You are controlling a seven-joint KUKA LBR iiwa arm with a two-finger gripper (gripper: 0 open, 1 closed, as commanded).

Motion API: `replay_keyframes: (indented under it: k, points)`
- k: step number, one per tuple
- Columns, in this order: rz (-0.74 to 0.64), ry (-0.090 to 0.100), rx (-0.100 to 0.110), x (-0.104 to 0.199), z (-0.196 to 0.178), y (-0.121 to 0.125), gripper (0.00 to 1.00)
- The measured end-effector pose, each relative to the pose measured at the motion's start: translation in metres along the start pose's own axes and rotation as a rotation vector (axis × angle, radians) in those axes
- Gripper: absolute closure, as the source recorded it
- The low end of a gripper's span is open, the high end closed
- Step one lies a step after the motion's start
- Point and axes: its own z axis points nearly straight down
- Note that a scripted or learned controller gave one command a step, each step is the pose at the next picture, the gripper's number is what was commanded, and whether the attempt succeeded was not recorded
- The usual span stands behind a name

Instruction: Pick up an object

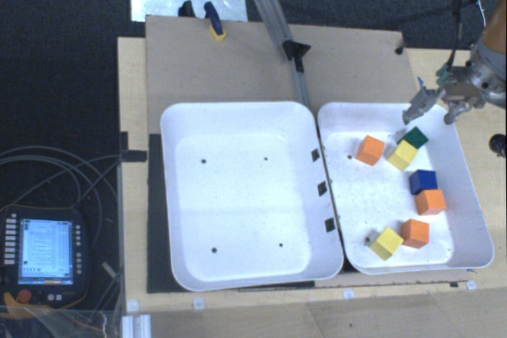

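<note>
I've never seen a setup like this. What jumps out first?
The bright blocks clustered in the right bin: orange, yellow, green, blue and more toward its near corner. Just above them, the gripper hangs open over the bin's far edge, holding nothing. The left bin shows just white floor.

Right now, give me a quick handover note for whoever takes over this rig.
Gripper: open, holding nothing, poised over the back edge of the right bin, near the green block.
Blocks: all seven lie in the right bin. Green, a yellow block and an orange block are at the back; a blue block and an orange one are mid; another orange and yellow sit in front.
Done: nothing picked yet.
Left: grasp and lift one block.
</note>
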Motion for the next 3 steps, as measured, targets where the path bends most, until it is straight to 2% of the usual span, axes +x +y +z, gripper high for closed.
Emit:
replay_keyframes:
  k: [1,2,3]
  points:
    - [0.000,0.000,0.000,0.000,0.000,0.000,0.00]
    - [0.004,0.001,0.005,-0.003,0.053,-0.010,0.00]
    - [0.003,0.001,0.006,0.000,0.116,-0.009,0.00]
